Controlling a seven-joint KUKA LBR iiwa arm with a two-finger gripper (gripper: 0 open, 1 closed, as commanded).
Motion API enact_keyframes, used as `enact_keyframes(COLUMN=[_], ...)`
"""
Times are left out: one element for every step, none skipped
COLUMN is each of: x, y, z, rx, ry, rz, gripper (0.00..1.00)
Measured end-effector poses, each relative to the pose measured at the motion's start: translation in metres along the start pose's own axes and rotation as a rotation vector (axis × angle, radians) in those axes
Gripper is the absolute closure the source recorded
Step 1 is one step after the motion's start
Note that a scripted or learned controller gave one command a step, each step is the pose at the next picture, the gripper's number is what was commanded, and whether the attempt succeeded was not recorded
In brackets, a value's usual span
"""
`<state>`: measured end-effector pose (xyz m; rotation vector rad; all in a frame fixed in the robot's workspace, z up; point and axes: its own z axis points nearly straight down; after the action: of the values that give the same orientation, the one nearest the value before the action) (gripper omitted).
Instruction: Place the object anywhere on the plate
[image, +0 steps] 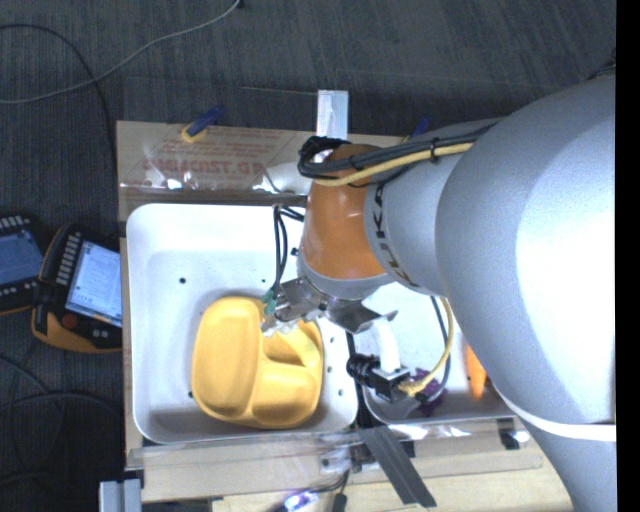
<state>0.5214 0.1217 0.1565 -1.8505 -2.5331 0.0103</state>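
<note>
Nearest the camera, in the left shallow white bin, lies the yellow divided plastic plate. My gripper hangs at its upper right edge, beneath my orange wrist band; I cannot tell its state, nor which object I should place.

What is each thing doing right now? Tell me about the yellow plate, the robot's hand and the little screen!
Yellow plastic divided plate: lying flat in the left white bin.
Hand: low over the plate's right rim.
Handheld screen: lit, on the floor left of the bench.
</note>
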Motion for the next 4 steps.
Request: enact_keyframes(x=[0.0,0.0,0.016,0.041], y=[0.0,0.0,-0.035,-0.027], z=[0.0,-0.008,0.023,-0.048], rx=[0.0,0.004,-0.002,-0.005], ry=[0.0,0.001,0.0,-0.002], rz=[0.0,-0.001,0.05,-0.027], gripper=[0.0,1.0,1.0,1.0])
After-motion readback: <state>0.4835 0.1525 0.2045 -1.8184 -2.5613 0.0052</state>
